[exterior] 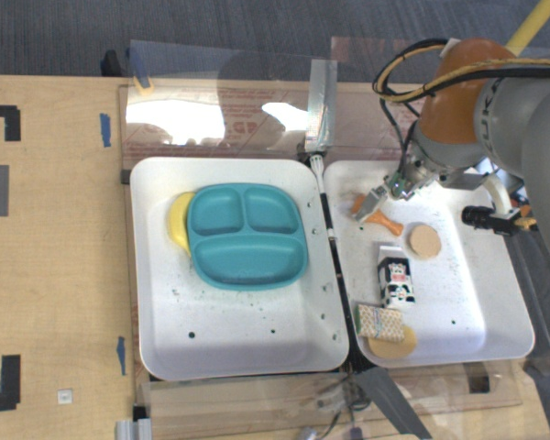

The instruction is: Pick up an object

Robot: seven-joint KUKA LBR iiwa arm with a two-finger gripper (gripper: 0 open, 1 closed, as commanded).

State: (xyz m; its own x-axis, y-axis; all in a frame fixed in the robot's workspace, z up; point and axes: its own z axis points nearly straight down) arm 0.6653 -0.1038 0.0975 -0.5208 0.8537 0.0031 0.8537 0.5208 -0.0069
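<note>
Two shallow white bins sit side by side on the wooden counter point(46, 273). The left bin point(156, 337) carries a teal plastic divided plate point(247, 235), lying flat over a yellow piece point(177, 218) that peeks out at its left edge.

The right bin point(495, 328) holds the small items: an orange carrot-shaped toy point(381, 219) near the top left, a round tan disc point(424, 241) just beside it, a small black-and-white carton point(396, 280) lower down, and a patterned cloth-like pouch point(379, 320) resting on a tan cookie-shaped piece point(391, 341) at the bottom edge.

The hand point(371, 203) hangs low over the carrot toy, its tips at the toy's upper end. Cannot tell how far it is opened, nor whether it has anything; nothing is clearly seen between its tips.

Judgement: the carrot toy is the likely target. It looks light, rigid and smooth plastic, apt to slip or roll. Best taken across its narrow body, mid-length, not at the tapered end.
</note>
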